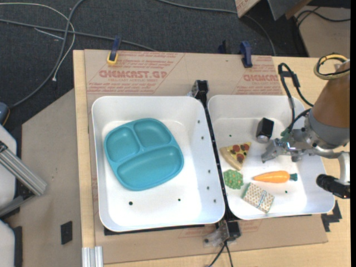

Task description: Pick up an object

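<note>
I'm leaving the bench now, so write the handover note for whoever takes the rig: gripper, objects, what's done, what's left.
Gripper: over the right white bin, between the toy pizza slice and the orange toy carrot. Whether it is open or shut cannot be told.
Objects: the pizza slice, the carrot, a green knobbly toy and a patterned beige block all lie on the right bin's floor. A teal divided plastic plate lies in the left white bin.
Done: nothing looks lifted yet.
Left: grasp one object and raise it; the carrot and pizza slice look nearest.
</note>
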Action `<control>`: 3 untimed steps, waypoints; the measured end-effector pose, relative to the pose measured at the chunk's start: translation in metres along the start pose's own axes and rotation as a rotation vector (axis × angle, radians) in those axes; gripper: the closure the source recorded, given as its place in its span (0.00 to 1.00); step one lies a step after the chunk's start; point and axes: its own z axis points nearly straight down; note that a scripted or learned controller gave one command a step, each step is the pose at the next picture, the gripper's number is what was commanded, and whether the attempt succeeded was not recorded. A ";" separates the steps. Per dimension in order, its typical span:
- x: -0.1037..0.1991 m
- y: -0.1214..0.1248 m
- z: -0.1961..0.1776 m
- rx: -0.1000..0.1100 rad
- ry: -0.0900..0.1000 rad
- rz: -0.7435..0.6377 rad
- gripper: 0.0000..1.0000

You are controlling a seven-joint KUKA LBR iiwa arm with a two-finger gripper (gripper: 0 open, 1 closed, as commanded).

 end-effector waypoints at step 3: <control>0.001 -0.002 0.052 -0.007 -0.001 0.000 1.00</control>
